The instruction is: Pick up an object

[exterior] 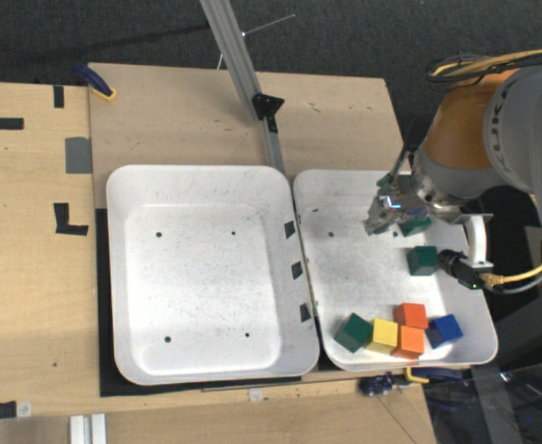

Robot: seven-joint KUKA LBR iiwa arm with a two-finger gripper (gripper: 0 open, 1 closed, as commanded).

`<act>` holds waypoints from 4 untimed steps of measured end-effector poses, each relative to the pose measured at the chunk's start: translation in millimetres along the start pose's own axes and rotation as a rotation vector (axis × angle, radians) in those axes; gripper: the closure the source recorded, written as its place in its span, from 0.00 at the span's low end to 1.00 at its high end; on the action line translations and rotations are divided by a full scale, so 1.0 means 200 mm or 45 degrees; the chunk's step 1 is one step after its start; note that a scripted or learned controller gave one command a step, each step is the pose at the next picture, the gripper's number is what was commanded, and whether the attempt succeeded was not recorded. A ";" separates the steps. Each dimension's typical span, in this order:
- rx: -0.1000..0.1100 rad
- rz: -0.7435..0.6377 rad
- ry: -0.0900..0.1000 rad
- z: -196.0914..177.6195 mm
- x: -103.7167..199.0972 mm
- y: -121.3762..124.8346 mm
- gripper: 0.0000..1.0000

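My gripper [388, 216] hangs over the upper middle of the right bin [345, 248], reaching in from the right. A sliver of a teal-green thing [416, 221] shows just right of the gripper, partly hidden by it; whether it is held is unclear. A dark green block [423, 260] lies apart, lower right of the gripper. Along the bin's near edge sit a green block [352, 331], a yellow block [383, 334], two orange blocks [410, 340] [412, 315] and a blue block [446, 328].
The left bin [197, 276] lies beside the right one on the wooden bench. A slanted metal pole [239, 54] crosses behind the bins. The arm's cable [493, 280] loops over the right bin's right rim.
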State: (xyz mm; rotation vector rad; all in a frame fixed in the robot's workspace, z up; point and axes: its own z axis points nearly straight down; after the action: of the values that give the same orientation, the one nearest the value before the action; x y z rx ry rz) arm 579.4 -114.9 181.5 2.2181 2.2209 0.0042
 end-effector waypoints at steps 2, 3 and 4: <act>0.003 -0.001 0.001 -0.39 0.05 0.02 1.00; 0.007 -0.006 0.001 -0.38 0.35 -0.05 1.00; 0.009 -0.007 0.001 -0.31 0.64 -0.06 1.00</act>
State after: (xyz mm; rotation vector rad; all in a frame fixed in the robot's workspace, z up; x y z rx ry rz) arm 567.2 13.4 242.5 2.2160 2.2310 -0.0021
